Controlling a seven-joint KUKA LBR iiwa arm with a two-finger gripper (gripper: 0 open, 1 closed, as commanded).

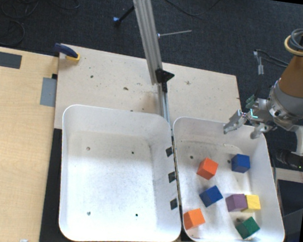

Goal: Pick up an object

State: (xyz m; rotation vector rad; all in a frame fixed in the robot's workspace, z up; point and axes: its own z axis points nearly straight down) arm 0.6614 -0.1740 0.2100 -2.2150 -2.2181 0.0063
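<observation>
My gripper [246, 127] hangs over the far edge of the right bin [277, 187], fingers spread open with nothing between them. Several blocks lie in that bin. A blue cube [240, 163] sits closest, just below the gripper. An orange cube [207, 168] lies left of it. A second blue block [211, 196] rests mid-bin. A purple block [236, 202] touches a yellow one [252, 202]. A green block [247, 227] and another orange block [194, 217] lie near the front edge.
The left bin [71, 201] stands beside the right one, with black clips [170, 176] along the shared wall. A slanted aluminium bar [149, 38] rises behind the bins. A blue and yellow clamp [67, 52] sits at the board's far left corner.
</observation>
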